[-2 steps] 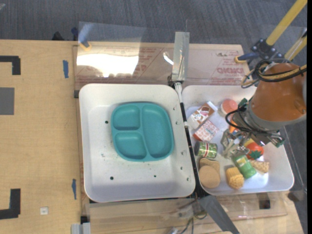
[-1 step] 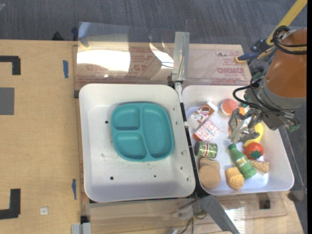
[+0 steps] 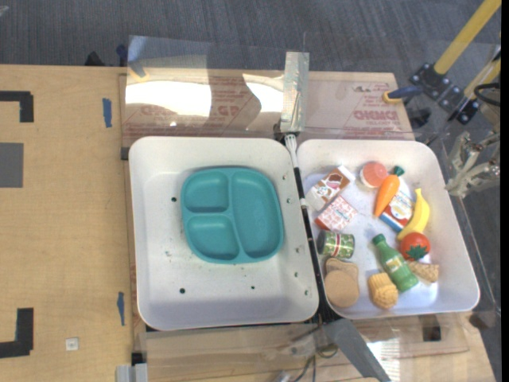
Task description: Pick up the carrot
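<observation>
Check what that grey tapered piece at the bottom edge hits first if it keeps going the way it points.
The grey piece points up-left. It would likely first meet the right bin's front rim, near the seam with the left bin, though heights are unclear. The carrot lies well right of that line.

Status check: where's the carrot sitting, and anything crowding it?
Carrot untouched, upper part of right bin. Round red piece touching at its left, banana close on its right. Teal plate alone in left bin.
</observation>
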`<state>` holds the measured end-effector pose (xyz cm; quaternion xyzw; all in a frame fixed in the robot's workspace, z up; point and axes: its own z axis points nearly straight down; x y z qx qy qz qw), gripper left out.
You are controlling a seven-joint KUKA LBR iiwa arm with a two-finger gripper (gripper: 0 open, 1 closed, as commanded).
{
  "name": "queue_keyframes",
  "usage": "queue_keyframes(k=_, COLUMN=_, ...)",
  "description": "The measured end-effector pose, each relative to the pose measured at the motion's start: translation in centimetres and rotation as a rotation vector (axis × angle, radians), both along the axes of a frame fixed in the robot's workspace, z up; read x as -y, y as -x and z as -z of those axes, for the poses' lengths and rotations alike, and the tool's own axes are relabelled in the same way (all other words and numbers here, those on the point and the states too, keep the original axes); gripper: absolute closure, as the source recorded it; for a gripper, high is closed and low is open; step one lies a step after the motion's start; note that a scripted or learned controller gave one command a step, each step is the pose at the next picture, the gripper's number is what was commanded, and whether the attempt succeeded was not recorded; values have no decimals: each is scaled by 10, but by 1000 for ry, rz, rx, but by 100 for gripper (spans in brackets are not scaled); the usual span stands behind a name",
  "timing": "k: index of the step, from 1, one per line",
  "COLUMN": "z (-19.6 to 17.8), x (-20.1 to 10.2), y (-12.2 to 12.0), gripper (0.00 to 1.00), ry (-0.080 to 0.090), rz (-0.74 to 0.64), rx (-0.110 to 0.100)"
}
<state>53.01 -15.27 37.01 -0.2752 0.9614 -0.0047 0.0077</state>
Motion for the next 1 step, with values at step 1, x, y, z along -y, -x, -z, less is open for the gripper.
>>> queue_keyframes(k=1, z=200, x=61, y=18, gripper=100, ry=-10, rz=47, rx=-24)
